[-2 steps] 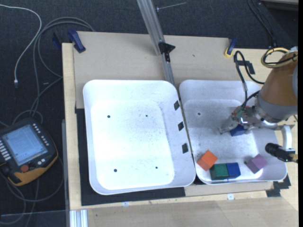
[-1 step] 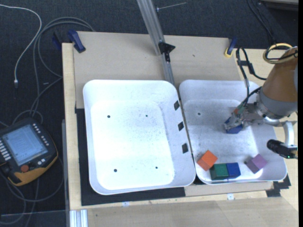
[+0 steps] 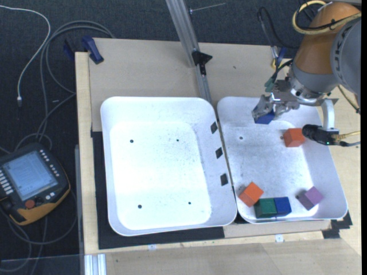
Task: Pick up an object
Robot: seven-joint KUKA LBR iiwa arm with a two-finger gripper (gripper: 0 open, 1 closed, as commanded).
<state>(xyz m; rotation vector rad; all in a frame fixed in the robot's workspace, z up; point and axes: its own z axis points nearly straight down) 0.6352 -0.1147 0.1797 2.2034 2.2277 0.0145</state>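
While the arm is reaching in from the right, the gripper (image 3: 265, 112) is hanging over the far part of the right bin (image 3: 321, 211), its fingers clenching a small blue block (image 3: 264, 118).
Loose blocks are lying in that bin: orange-red (image 3: 293, 137), orange (image 3: 250, 193), green (image 3: 265, 207), blue (image 3: 282, 205), purple (image 3: 310, 197).

Right bin (image 3: 321, 171) centre open; blocks (image 3: 274, 206) crowd near edge.

Grey arm (image 3: 350, 44), orange band (image 3: 321, 36), yellow cable (image 3: 304, 10)
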